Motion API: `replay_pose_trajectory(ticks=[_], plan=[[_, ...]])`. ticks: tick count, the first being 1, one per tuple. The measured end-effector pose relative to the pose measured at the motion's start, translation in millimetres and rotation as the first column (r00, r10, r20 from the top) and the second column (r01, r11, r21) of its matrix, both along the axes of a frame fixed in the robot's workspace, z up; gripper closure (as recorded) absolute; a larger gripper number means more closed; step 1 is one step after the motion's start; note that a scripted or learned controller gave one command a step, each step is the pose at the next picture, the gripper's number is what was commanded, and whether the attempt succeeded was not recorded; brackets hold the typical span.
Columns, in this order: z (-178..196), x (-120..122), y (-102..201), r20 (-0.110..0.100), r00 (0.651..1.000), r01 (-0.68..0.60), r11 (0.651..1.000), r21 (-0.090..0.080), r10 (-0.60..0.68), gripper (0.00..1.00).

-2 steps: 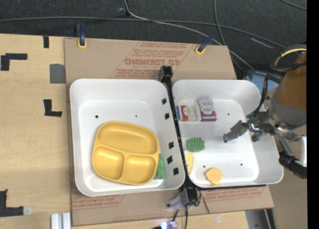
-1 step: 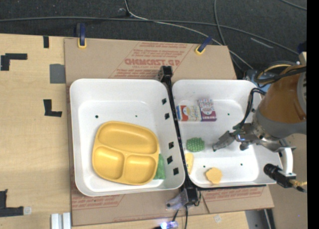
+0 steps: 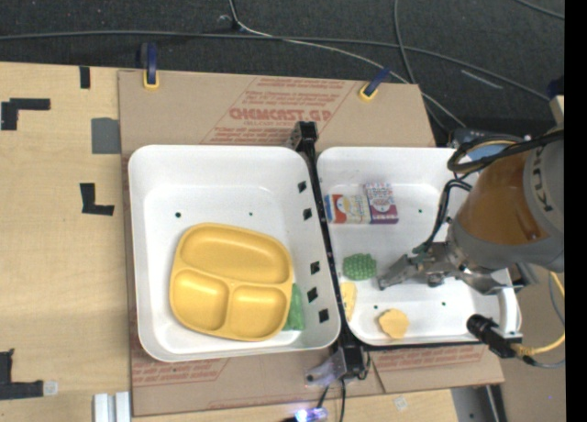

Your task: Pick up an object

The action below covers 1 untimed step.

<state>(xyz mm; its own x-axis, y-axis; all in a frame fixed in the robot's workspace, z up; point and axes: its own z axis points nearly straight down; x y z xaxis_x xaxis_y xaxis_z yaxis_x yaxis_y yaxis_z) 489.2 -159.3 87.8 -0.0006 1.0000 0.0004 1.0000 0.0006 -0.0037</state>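
Observation:
My gripper hangs low over the right bin, reaching in from the right below the orange wrist band. Nothing shows between its tips. A green bumpy object lies just left of the gripper tip. A small yellow round piece rests on the bin floor in front of the gripper. Two small boxes, one red and white and one purple, lie side by side toward the back of the bin. Another yellow piece sits against the bin's left wall.
The left bin holds a yellow divided plate with a green item wedged at its right side. A black divider runs between the bins. Cables cross the dark surface behind the bench.

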Motion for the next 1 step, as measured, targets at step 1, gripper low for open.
replay_pose_trajectory(ticks=[1], plan=[[12.4, 0.6, 0.1, 0.002, 1.000, 0.000, 1.000, 0.000, 0.000, 1.00]])
